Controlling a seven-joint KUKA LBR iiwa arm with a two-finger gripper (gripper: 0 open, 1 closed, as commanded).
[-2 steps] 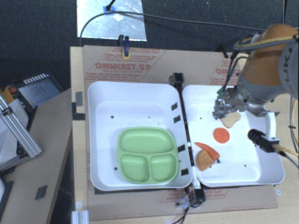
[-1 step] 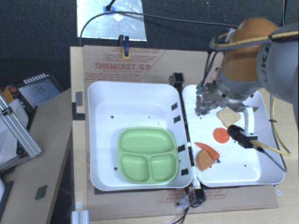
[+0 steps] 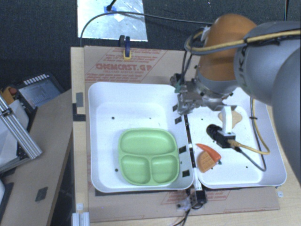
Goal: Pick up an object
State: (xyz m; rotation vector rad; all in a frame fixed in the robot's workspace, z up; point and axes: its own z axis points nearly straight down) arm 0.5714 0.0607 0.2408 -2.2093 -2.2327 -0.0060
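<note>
**Gripper low by the bins' shared wall, up and right of the plate**

A green divided plate (image 3: 148,157) lies flat in the left bin (image 3: 107,108), towards that bin's near right corner. It has one long compartment on its far side and two smaller ones on its near side.

The gripper (image 3: 184,106) hangs above and to the right of the plate, over the seam where the left bin meets the right bin (image 3: 264,169), and apart from the plate's rim. Whether it is wide, narrow or holding anything cannot be told, as its tip is dark and crowded by the wrist. The arm (image 3: 275,65), with its orange band (image 3: 225,44), rises further right of the plate.

Three small things lie to the right of the plate, across the seam:
- A red-orange wedge (image 3: 210,150) is level with the plate's middle.
- A round orange piece (image 3: 204,162) touches the wedge on its near side.
- A pale tan piece (image 3: 236,119) lies further right and further back, partly hidden by the robot.

A cardboard sheet (image 3: 123,66) with red print lies beyond the plate, under both bins, with a yellow clamp (image 3: 126,51) at its far edge.
</note>
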